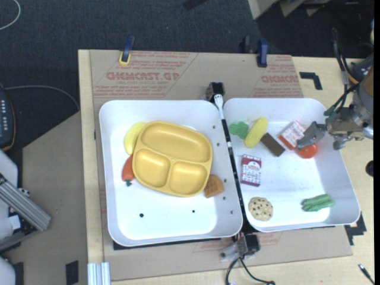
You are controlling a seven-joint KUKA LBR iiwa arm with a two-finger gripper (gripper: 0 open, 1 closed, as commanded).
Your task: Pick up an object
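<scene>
My gripper [314,136] reaches in from the right over the upper right part of the right bin [338,177]. It hangs just above a red round object [307,152] and next to a red and white packet [291,133]. Nothing shows in its grasp. Further left in that bin lie a brown bar [274,144], a yellow corn cob [256,132] and a green piece [239,129]. Toward the front are a red and white carton [251,170], a cookie [260,208] and a green pod [317,203].
The left bin [172,221] holds a yellow divided plate [172,158], a yellow fruit [133,136] behind it, a red-orange piece [127,171] at its left and a brown piece [214,186] at its right. A black divider [228,153] separates the bins.
</scene>
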